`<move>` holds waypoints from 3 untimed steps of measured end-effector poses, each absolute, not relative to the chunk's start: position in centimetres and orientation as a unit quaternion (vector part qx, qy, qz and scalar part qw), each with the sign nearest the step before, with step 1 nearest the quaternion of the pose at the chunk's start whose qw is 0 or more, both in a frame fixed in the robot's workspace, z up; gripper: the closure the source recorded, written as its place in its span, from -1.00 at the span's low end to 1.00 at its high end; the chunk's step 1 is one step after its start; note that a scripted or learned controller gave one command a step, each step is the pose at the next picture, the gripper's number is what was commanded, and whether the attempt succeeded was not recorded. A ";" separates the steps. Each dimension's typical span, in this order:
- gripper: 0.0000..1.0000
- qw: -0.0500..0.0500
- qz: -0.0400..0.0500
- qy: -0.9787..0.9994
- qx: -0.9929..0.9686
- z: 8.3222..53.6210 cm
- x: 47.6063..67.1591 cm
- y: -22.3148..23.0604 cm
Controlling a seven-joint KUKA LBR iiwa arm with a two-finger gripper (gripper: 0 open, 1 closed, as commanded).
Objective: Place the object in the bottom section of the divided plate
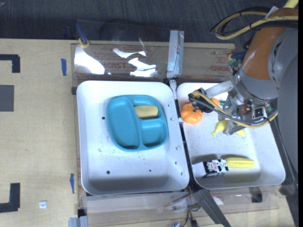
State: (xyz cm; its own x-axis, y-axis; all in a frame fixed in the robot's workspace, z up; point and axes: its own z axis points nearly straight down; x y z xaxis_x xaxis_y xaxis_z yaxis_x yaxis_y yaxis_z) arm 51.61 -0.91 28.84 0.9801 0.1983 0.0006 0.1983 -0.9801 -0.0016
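Step in hand, by my judgement: pick-up, not yet placement. The hand sits low over the right bin, directly above a small yellow piece that pokes out on both sides of it. I take that piece to be the task's object. It lies on the bin floor, just beside an orange pumpkin-like item. I cannot tell whether the hand is wide or narrow, nor whether it has any grip on the piece.

Next move calls for: a confirmed hold on the yellow piece, a lift clear of the wall between the 2 bins, then a carry over to the blue divided plate and a release into its bottom section.

Containers:
1. Left bin: holds the plate, which has 3 sections. The upper right section holds a yellow block-like item. I see nothing in the bottom section or in the long left one.
2. Right bin: the yellow piece, the orange item, and along the near wall a corn cob touching a small black-and-white item.

Both bins sit side by side on the surface.
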 end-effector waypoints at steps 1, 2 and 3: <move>1.00 0.001 0.001 -0.103 -0.995 27.7 55.3 12.0; 1.00 -0.001 0.002 -0.101 -0.995 25.1 62.0 15.2; 1.00 0.000 0.001 -0.101 -0.995 22.3 65.5 17.6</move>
State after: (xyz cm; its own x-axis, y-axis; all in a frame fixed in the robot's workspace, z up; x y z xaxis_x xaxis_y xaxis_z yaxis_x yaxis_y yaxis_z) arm 65.52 17.60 22.34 0.9798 0.2001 -0.0030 0.2001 -0.9798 0.0001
